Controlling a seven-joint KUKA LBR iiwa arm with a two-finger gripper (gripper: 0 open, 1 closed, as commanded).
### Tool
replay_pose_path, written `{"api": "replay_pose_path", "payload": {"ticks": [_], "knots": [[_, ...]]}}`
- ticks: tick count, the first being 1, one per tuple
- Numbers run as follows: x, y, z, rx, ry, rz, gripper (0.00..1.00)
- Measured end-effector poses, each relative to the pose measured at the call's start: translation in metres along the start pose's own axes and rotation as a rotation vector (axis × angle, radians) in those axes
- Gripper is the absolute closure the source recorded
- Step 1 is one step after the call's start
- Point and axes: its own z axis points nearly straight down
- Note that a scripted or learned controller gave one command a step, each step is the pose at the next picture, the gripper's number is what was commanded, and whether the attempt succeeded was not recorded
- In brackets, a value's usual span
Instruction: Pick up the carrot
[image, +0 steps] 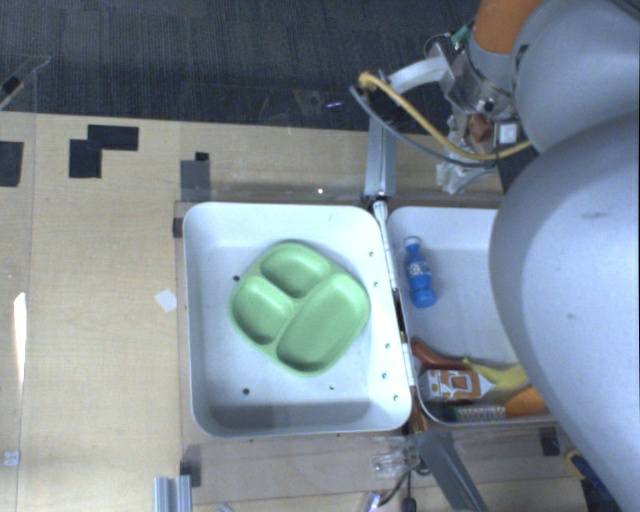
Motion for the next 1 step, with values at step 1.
{"api": "replay_pose_path", "payload": {"ticks": [1], "knots": [[0.0008, 0.0006, -0.0114, 0.000, 0.004, 0.000, 1.00]]}}
